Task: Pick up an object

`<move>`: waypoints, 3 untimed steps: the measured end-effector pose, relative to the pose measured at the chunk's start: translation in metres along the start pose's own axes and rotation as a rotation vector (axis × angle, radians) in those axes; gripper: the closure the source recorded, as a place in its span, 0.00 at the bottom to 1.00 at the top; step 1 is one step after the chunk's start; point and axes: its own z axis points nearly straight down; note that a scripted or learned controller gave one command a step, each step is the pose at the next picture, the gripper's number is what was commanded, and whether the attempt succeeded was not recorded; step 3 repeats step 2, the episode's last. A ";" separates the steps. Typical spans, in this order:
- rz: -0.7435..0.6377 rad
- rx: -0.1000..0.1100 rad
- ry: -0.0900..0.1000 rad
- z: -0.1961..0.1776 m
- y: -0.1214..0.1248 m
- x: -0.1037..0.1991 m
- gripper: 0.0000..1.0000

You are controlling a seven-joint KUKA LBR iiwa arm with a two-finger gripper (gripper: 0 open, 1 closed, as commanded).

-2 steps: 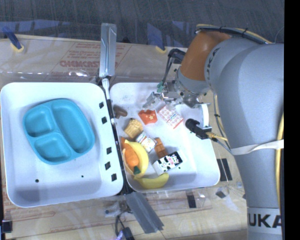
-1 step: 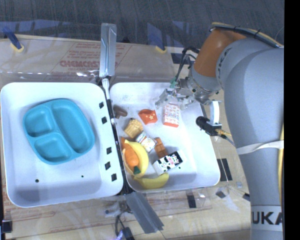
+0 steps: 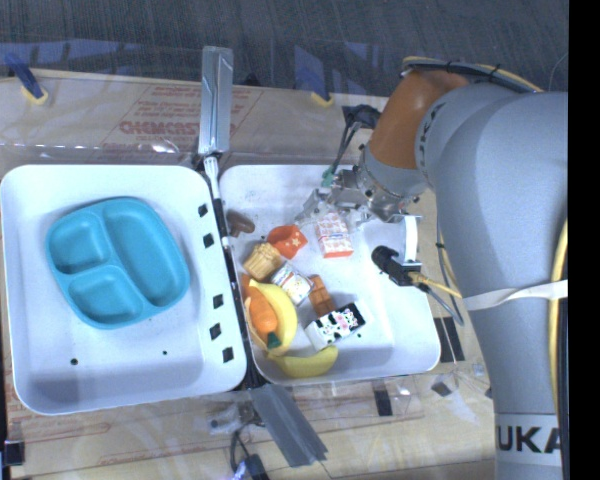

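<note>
My gripper [image 3: 348, 200] hangs over the far part of the right bin [image 3: 410, 343], below the orange wrist band. Just in front of it a small white and red carton [image 3: 333, 237] lies on the bin floor; I cannot tell whether the gripper touches it. A red block [image 3: 288, 239] sits to the carton's left. Nearer the front lie a tan block [image 3: 262, 260], a small jar [image 3: 295, 287], a brown piece [image 3: 321, 294], a black and white patterned block [image 3: 341, 322], an orange carrot [image 3: 264, 316] and two yellow bananas [image 3: 302, 362].
The left bin [image 3: 40, 368] holds a blue divided plate [image 3: 117, 260]. A small brown object [image 3: 238, 224] lies by the divider between the bins. A black part [image 3: 392, 264] with cabling sticks out beside the big grey arm [image 3: 500, 228] over the right bin's right edge.
</note>
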 end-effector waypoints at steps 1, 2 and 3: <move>-0.004 0.001 0.001 -0.010 0.000 0.000 1.00; -0.324 -0.009 -0.001 -0.114 0.004 0.089 1.00; -0.324 -0.009 -0.001 -0.114 0.004 0.089 1.00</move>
